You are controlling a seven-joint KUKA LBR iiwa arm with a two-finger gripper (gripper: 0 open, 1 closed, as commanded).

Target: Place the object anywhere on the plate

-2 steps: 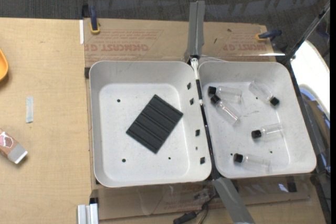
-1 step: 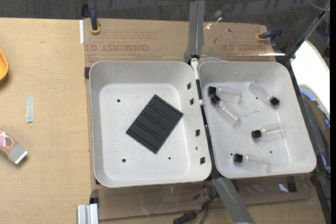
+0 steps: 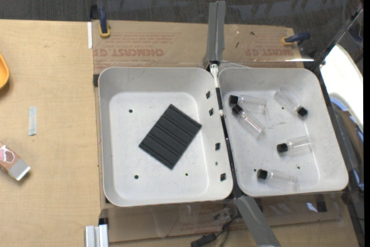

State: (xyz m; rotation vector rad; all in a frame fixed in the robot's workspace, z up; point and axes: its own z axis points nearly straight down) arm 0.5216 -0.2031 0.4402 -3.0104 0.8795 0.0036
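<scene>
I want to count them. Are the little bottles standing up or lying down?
Lying down. The clear vials rest on their sides in the right bin.

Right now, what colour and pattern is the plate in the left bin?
Black with parallel ridges, seen in the camera view: the plate lies tilted in the left bin.

the plate (image 3: pixel 170 136) lies in the left bin (image 3: pixel 110 124); several vials (image 3: pixel 248 121) lie scattered in the right bin (image 3: pixel 329 142).
</scene>
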